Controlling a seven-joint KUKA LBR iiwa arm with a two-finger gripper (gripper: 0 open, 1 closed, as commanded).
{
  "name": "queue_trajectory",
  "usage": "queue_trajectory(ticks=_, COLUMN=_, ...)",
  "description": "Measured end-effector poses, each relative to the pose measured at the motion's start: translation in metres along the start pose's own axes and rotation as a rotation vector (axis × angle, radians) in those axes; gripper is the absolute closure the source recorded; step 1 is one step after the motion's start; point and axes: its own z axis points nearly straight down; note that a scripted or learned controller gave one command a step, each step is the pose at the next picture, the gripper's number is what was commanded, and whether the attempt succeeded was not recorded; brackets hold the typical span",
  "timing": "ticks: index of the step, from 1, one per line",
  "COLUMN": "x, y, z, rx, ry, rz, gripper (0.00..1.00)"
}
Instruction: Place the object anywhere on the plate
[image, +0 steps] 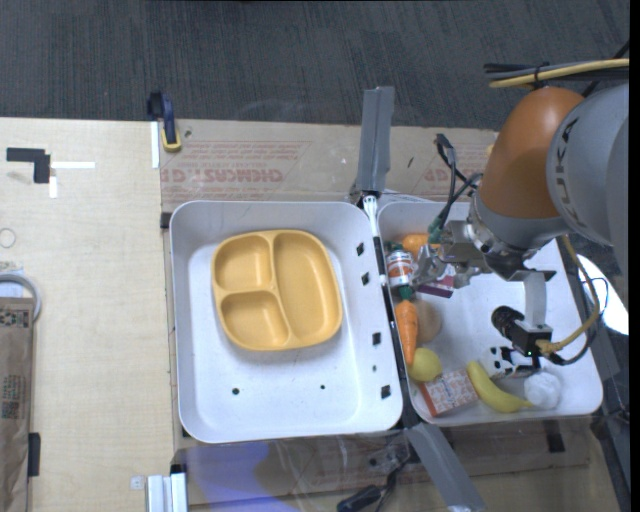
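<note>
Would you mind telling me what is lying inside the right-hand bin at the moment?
The right bin holds a small bottle, carrot, lemon, banana, a red packet and a white lump. The arm covers its far corner, so anything there is hidden.

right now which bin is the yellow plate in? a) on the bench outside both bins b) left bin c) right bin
b, the plate lies in the left bin, while the carrot, banana and other items sit in the right bin under the arm.
</note>
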Motion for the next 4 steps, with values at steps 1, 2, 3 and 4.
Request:
queue_trajectory(ticks=1, x=0.033, y=0.031, z=0.0, rx=-0.002, ry=0.0, rz=-0.047, gripper=1.0)
queue_trajectory(ticks=2, x=0.033, y=0.031, z=-0.001, rx=-0.002, ry=0.0, rz=-0.047, gripper=0.0)
queue_trajectory(ticks=3, x=0.105, y=-0.003, z=-0.001, rx=-0.001, ry=0.0, rz=-0.302, gripper=0.0)
queue_trajectory(ticks=4, x=0.104, y=-0.003, z=-0.009, rx=0.001, ry=-0.001, rz=-0.3, gripper=1.0)
